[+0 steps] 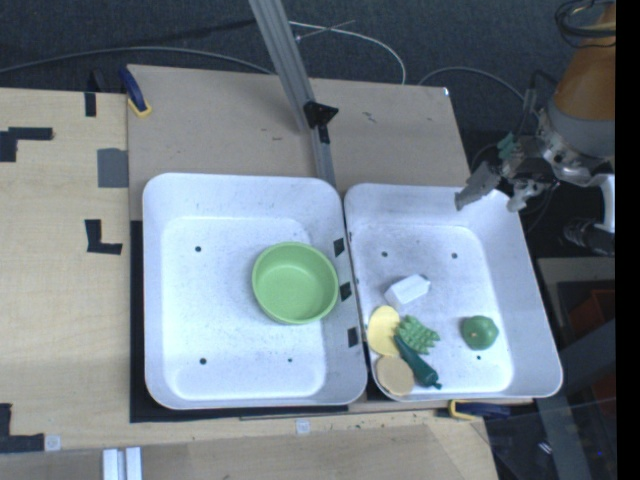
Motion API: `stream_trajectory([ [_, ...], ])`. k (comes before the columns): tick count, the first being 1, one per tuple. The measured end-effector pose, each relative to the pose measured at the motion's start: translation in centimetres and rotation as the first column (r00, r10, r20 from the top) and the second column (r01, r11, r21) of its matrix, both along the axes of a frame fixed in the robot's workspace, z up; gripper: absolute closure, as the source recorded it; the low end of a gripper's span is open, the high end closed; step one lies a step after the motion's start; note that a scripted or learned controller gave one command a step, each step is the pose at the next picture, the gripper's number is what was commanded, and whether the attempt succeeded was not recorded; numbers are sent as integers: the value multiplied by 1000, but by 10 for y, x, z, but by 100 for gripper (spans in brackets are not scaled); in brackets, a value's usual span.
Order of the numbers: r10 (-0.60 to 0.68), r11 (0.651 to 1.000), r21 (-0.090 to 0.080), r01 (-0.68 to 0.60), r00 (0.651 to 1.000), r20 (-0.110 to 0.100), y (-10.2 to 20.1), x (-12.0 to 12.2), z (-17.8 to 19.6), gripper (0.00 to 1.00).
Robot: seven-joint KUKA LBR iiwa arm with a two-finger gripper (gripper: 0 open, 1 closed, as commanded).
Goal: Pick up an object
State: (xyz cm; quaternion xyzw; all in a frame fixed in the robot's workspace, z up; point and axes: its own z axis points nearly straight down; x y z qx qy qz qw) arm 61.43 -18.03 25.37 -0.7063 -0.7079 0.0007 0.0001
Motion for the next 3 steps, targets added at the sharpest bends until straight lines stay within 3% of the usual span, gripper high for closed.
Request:
stream_trajectory([
  [1, 0, 1000, 0, 0, 1000, 0, 0, 0, 0, 0],
  [2, 1, 1000, 1, -1, 1000, -5, 3, 9, -54, 0],
  [3, -1, 1000, 1, 1, 1000, -7, 0, 4, -118, 0],
])
